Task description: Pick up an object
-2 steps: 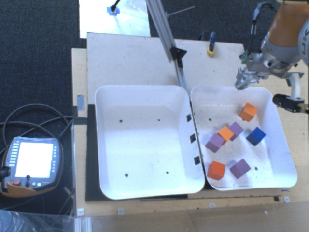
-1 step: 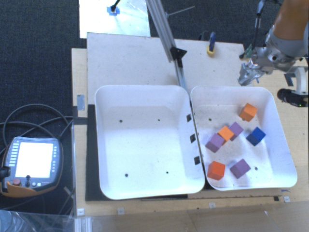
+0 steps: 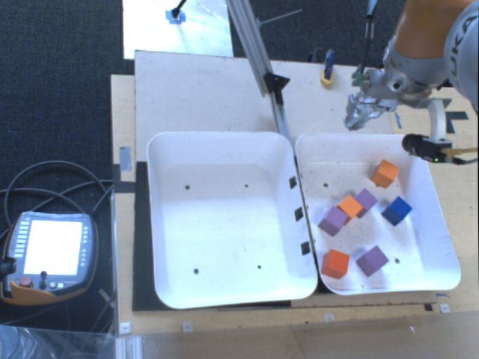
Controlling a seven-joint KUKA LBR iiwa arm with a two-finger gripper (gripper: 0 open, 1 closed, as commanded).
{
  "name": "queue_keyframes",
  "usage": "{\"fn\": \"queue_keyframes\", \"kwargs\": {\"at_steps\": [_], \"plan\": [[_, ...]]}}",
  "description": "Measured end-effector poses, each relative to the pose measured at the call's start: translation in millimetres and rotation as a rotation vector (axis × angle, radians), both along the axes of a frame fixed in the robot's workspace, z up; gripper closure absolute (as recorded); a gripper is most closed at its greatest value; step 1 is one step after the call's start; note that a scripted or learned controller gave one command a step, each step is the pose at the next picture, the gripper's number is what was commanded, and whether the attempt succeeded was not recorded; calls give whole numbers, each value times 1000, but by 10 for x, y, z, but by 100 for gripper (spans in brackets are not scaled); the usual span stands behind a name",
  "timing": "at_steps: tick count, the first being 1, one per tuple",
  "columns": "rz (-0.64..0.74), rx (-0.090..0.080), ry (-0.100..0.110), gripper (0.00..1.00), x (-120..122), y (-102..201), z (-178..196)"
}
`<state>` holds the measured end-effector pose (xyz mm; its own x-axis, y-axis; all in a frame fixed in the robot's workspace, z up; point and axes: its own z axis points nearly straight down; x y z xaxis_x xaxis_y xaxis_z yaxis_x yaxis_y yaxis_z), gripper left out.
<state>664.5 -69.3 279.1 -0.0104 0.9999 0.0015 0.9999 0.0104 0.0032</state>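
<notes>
Several small blocks lie in the right bin (image 3: 441,223): an orange block (image 3: 385,173) at the back, an orange block (image 3: 350,206) touching a purple block (image 3: 366,200), a purple block (image 3: 334,221), a blue block (image 3: 397,210), an orange block (image 3: 335,263) and a purple block (image 3: 372,260) at the front. My gripper (image 3: 362,116) hangs above the bench just behind the right bin's back rim, away from every block. Nothing shows between its fingers.
The left bin (image 3: 161,223) sits beside the right one. A slanted metal pole (image 3: 254,43) crosses the back of the bench. A yellow and blue clamp (image 3: 328,72) stands at the bench's back. A teach pendant (image 3: 49,256) lies on the floor at left.
</notes>
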Motion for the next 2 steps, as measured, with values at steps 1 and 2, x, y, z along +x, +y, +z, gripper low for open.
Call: {"fn": "queue_keyframes", "kwargs": {"at_steps": [1,2], "plan": [[0,1,3,100,-77,552,-58],[1,1,3,100,-75,1159,-214]]}}
